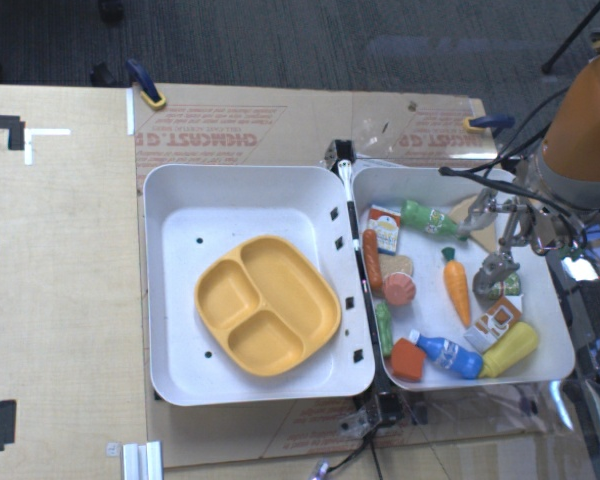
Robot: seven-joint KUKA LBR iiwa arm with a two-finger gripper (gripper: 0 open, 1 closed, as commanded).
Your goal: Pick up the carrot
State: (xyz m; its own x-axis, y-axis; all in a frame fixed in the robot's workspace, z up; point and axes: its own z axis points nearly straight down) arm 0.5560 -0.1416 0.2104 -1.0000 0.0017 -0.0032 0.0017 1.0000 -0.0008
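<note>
The carrot (457, 290), orange with a small green top, lies lengthwise near the middle of the right bin (555, 368), its tip pointing toward the front. My gripper (496, 273) hangs over the same bin just to the right of the carrot, a short gap away and not touching it. It sits above a small green item (511, 286). Nothing of the carrot is covered.
Around the carrot lie a green bottle (430, 218), a small carton (384, 230), a sausage (371, 258), a pink ball (400, 289), a blue bottle (452, 356), a yellow bottle (510, 348) and a red block (408, 360). The left bin (170, 268) holds a yellow divided plate (268, 303).
</note>
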